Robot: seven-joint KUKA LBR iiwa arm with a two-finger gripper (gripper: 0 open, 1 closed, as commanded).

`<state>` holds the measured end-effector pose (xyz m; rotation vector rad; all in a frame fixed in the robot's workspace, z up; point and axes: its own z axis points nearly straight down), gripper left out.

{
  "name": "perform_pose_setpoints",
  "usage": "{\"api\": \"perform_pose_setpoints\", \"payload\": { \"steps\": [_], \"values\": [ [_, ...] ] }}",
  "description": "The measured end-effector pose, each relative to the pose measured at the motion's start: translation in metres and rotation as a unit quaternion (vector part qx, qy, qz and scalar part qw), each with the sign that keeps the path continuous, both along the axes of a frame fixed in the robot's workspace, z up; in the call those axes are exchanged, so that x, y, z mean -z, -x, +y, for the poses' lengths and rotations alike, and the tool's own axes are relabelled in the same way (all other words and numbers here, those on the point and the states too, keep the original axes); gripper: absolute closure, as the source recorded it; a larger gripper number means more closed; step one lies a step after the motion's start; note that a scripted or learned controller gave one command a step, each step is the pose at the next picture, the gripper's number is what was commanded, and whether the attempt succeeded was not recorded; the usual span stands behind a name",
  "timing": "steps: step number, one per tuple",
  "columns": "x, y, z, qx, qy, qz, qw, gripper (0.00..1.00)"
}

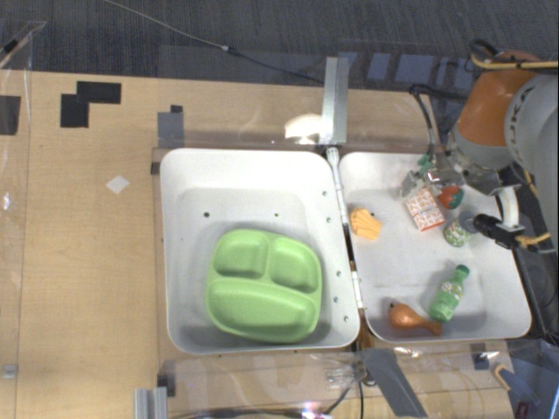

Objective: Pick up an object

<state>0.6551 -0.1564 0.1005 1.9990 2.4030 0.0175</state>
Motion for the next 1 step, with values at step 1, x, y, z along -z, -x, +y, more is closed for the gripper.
{"api": "perform_pose_setpoints", "payload": {
  "steps": [1],
  "values": [
    [-0.0779,-0.0130,0.0713,0.028,-0.0011,0.008,0.9996,1.00]
  ]
}}
